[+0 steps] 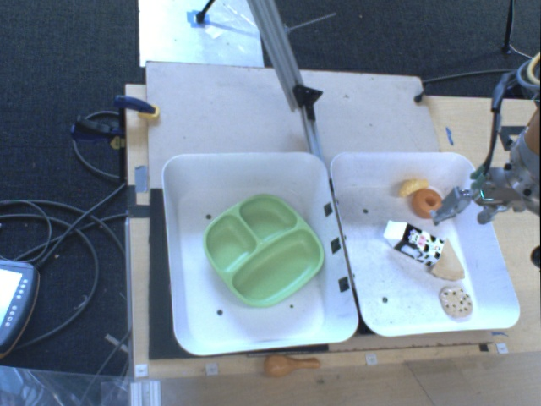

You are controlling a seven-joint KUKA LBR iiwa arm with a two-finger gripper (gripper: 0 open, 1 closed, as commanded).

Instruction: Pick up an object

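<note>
The right bin [372,311] holds an orange donut [426,201] with a small yellow piece [412,187] just behind it. A black-and-white cow-print carton [415,243] lies near the middle, a tan wedge [448,266] sits beside it, and a speckled cookie [456,302] lies near the front. My gripper [462,212] hangs over the right side of this bin, just right of the donut. Its fingers are spread open with nothing between them; the left fingertip is close to the donut's edge.
The left bin [190,311] holds a green divided plate [264,249]. A metal pole [279,45] slants down to the seam between the bins. A brown pear-shaped item [292,364] lies on the bench in front. Cables and a clamp [114,125] lie off the left side.
</note>
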